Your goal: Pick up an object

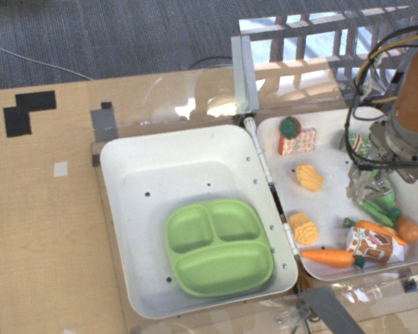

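Two white bins are seen side by side on the bench. In the left bin (129, 183) one green tray (218, 246) with three compartments is set toward the near right corner; bare floor is left along the far and left walls.

In the right bin (320, 125) several toy foods are counted: one strawberry wafer (297, 139) with a green top near the far wall, two yellow corn pieces (309, 178) (303, 227) down the left side, one carrot (327, 258) along the near wall, one carton (373, 244) beside it, one small orange ball (408, 230) at the near right corner, and green leafy pieces (381, 210) under the arm. The middle of this bin's floor is left open, between the corn and the greens.

The carrot is laid with its long axis along the near wall, tip toward the left wall, and its thick end is touched by the carton. The carton is tilted, its long axis running from the near side toward the far left.

The gripper (368, 188) is lowered over the right half of the right bin, just above the greens and near the right wall. Whether anything is grasped cannot be told; the fingertips are lost against the clutter.
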You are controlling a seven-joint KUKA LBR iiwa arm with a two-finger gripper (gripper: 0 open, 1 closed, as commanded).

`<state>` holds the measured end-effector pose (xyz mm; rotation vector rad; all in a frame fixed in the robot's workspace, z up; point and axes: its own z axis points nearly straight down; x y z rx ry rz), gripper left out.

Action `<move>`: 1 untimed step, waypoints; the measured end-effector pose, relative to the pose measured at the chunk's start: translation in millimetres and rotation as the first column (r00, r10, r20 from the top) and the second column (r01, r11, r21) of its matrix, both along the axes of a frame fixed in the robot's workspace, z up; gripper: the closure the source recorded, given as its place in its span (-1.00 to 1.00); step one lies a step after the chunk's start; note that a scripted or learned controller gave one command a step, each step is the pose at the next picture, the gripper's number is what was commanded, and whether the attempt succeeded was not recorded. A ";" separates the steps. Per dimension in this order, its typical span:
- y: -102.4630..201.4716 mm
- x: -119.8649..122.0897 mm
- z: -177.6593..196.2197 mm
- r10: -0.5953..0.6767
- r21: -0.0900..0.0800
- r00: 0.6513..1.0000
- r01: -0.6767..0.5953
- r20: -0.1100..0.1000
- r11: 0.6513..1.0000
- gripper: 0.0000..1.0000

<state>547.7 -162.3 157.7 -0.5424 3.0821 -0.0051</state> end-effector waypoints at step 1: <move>-21.0 84.5 123.7 0.011 -0.004 1.000 -0.011 0.012 1.000 1.00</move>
